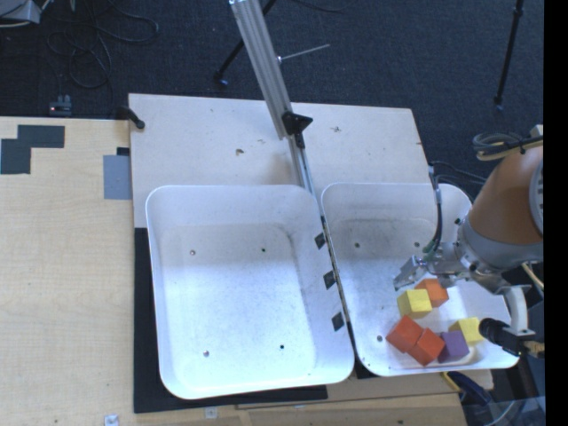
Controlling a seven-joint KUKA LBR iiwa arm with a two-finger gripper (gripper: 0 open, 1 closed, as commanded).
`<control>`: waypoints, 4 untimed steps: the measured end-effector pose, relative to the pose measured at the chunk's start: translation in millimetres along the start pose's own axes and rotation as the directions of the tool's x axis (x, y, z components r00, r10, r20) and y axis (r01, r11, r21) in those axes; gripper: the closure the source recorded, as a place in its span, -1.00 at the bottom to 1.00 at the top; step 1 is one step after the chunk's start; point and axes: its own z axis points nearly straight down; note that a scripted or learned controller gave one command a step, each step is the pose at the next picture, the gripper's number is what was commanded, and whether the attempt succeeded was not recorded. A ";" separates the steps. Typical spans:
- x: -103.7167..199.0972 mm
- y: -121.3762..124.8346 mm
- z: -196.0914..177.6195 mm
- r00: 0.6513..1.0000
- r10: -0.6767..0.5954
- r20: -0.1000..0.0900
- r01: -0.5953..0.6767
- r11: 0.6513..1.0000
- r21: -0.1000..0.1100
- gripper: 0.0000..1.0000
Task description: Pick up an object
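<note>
Two bins sit side by side. Several blocks cluster in the near corner of the right bin, beside the left bin.

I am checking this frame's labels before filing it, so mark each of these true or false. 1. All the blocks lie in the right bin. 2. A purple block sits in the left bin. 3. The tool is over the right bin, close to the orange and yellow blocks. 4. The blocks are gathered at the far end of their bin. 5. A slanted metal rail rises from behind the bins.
1. True: the blocks, such as the red block, lie in the right bin.
2. False: the purple block is in the right bin, not the left bin.
3. True: the tool is beside the orange block and yellow block.
4. False: they cluster at the near end.
5. True: the metal rail slants up there.
</note>
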 end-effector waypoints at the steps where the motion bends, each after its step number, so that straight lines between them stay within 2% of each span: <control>1: -2.4 -5.0 9.7 1.000 0.000 0.005 0.001 1.000 -0.013 -1.00; 2: -4.1 -3.9 -1.0 1.000 0.004 0.007 -0.004 1.000 -0.018 1.00; 3: -4.2 -4.0 -0.7 1.000 0.007 0.006 -0.006 1.000 -0.019 -1.00; 4: 2.9 -15.5 10.7 1.000 0.001 0.011 -0.001 1.000 -0.021 -1.00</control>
